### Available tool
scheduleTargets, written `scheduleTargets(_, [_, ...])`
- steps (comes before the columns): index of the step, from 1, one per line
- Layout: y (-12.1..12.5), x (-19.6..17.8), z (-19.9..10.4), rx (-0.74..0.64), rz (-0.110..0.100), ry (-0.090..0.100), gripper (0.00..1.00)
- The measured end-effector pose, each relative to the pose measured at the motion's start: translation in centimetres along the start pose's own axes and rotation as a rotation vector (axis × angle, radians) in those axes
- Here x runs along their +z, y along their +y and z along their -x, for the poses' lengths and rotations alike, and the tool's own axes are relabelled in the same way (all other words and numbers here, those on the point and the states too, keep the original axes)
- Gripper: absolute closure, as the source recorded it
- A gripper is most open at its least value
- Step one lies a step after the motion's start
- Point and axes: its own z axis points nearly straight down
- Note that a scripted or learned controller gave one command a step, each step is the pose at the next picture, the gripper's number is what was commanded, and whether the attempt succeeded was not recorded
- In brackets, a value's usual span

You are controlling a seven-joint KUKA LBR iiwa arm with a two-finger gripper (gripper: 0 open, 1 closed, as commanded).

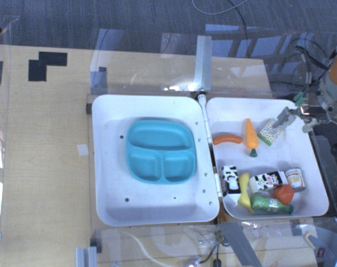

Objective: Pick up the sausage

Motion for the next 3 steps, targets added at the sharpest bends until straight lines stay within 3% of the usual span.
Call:
scheduleTargets(1, [-0.1, -16.1, -5.0, -0.317, 0.004, -0.001, 0.0])
scheduleTargets(2, [-4.9, -17.9, -10.3, -0.568, 0.005, -0.001, 0.0])
scheduleTargets(3, [-7.1, -17.6, -15.7, -0.748, 0.006, -0.001, 0.0])
